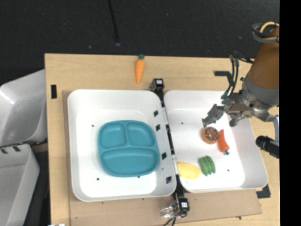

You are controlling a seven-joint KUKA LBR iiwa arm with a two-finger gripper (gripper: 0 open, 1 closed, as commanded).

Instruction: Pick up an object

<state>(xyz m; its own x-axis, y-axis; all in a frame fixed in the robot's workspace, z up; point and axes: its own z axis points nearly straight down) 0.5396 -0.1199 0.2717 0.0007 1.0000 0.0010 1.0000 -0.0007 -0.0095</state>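
I see the table (56, 69) with two bins: left bin (80, 173) has a blue plate (128, 148), right bin (244, 173) has the toys. Arm (265, 74) is over the right bin, tool (222, 117) open, fingers spread, holding nothing, just above a round brown toy (211, 134). Red pepper (223, 141) touches it; green piece (206, 165) and lemon (188, 170) are nearer the front. Carrot (139, 69) lies on the table behind the bins. My read: brown toy is light, stiff plastic, slick; pinch across its middle, clear of the pepper.
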